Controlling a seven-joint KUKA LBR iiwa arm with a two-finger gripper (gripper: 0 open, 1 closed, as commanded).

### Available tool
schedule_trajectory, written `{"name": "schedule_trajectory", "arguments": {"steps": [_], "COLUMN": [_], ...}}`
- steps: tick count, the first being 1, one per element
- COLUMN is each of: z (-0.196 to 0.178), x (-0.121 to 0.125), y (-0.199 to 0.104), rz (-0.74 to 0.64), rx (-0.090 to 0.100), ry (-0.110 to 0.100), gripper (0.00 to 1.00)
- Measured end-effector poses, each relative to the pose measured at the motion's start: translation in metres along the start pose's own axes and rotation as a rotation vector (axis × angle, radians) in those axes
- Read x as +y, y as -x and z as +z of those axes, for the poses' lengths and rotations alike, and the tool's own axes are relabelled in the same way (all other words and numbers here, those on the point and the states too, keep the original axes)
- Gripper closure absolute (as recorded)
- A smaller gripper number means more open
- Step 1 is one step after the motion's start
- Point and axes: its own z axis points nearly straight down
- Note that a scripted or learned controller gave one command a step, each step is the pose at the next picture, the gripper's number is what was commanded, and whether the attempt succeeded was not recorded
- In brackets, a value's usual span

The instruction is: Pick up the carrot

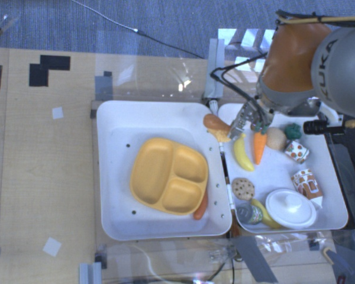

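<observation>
The carrot (259,147) lies in the right bin (337,200), toward its 11 o'clock corner, leaf end up. A banana (242,153) sits just beside it at 9 o'clock, a potato (276,139) at 3 o'clock. The gripper (250,122) hovers at the carrot's 12 o'clock end; finger state cannot be told. A yellow tray (168,175) occupies the left bin (115,176).
</observation>
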Motion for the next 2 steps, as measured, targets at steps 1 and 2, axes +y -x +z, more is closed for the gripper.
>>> {"name": "schedule_trajectory", "arguments": {"steps": [1,2], "z": [0.004,0.004], "x": [0.032,0.012], "y": [-0.027,0.028], "rz": [-0.395,-0.321], "rx": [0.007,0.006], "ry": [-0.001,-0.003], "gripper": [1.00,1.00]}}
